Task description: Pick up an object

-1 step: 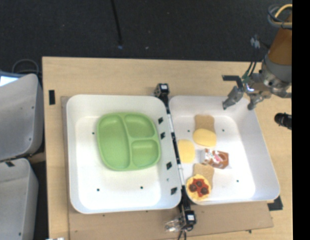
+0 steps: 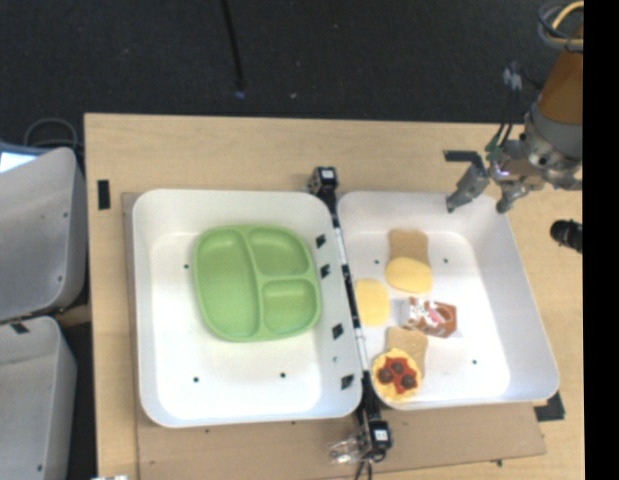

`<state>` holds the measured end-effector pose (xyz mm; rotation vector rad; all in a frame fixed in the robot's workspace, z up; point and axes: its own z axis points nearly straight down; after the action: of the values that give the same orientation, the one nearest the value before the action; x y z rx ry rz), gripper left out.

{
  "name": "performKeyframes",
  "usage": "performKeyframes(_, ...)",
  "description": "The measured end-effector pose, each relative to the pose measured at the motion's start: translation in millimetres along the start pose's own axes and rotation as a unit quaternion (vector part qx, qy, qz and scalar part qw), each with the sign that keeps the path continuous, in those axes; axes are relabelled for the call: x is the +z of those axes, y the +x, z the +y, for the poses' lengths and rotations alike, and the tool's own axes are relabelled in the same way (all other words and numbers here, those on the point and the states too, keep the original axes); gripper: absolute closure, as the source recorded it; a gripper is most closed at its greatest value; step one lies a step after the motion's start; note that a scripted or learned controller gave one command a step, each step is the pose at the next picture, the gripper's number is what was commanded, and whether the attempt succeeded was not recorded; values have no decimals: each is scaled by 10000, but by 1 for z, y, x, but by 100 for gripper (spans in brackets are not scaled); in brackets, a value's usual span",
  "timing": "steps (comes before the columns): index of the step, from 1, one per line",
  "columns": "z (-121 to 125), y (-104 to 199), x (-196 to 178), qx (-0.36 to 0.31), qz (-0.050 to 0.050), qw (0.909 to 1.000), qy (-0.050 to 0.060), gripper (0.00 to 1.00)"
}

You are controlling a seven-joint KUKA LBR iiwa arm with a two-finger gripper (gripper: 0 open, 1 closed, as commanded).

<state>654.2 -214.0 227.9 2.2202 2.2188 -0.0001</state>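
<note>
Two bins (image 2: 149, 298), open end effector (image 2: 486, 192) above.

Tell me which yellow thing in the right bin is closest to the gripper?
The oval yellow piece, lying just below the tan slice, is closer to the gripper. The other yellow piece sits lower, against the bin's left wall.

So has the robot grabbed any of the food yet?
Not yet. The fingers are open with nothing between them, above the right bin's far edge. The yellow pieces, toast and packet lie in that bin. Reaching down and grabbing one is left.
</note>
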Motion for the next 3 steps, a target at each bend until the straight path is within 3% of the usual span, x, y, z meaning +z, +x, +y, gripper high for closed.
performKeyframes(3,-5,-5,128,-8,-3,10000,4,0)
